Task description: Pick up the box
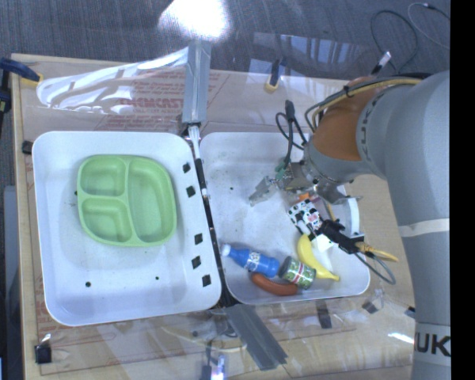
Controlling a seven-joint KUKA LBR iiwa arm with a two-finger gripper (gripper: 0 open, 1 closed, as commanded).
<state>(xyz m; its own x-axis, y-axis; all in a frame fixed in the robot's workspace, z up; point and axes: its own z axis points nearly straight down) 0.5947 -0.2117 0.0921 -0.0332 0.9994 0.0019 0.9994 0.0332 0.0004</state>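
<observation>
The box (pixel 305 212) is small, with a black and white pattern, and lies in the right bin (pixel 237 165) toward its right side. Just below it is a banana (pixel 313 260). My gripper (pixel 264 189) hangs low over the middle of the right bin, a little left of and above the box, with nothing seen in it. The grey arm with its orange band (pixel 336 129) reaches in from the right and covers the bin's far right part.
A blue bottle (pixel 249 258), a red sausage (pixel 275 286) and a green can (pixel 299 273) lie along the right bin's front wall. A green divided plate (pixel 127 199) rests in the left bin (pixel 55 283). Cables (pixel 289 125) hang near the wrist.
</observation>
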